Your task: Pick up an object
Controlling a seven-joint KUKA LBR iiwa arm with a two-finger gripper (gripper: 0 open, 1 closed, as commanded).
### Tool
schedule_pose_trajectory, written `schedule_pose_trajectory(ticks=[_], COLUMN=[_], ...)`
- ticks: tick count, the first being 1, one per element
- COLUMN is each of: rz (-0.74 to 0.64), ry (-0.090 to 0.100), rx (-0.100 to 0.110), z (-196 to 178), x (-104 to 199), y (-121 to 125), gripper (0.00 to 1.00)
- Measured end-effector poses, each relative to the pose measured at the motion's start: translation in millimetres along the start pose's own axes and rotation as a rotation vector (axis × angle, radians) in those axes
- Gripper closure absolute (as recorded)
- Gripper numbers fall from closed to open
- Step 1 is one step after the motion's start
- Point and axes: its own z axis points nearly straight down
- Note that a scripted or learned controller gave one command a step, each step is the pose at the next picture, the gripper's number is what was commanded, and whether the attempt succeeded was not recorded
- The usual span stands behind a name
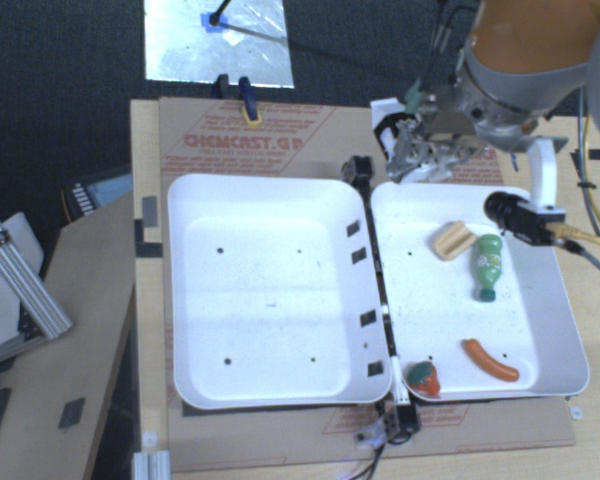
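The right bin (550,318) holds a tan bread roll (451,239), a green bottle (487,265) lying beside it, an orange sausage (491,360) near the front, and a red strawberry-like piece (423,377) at the front left corner. My gripper (420,163) hangs above the far left edge of the right bin, up and to the left of the bread roll, with nothing visible between its fingers.
The left bin (270,288) lies beside the right one, joined by a black divider strip (372,268). Both rest on a brown cardboard sheet (245,138). A shiny foil square (218,28) lies beyond the bins. An aluminium rail (15,278) stands at far left.
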Motion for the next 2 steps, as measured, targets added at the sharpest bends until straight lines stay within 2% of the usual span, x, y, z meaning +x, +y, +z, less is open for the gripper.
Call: schedule_pose_trajectory(ticks=[1, 2], rz=[0.012, -0.002], ry=[-0.003, 0.0], rx=[0.022, 0.005], z=[119.4, 85.4], x=[-63.7, -8.2], y=[-33.3, -11.7], gripper=[1.0, 1.0])
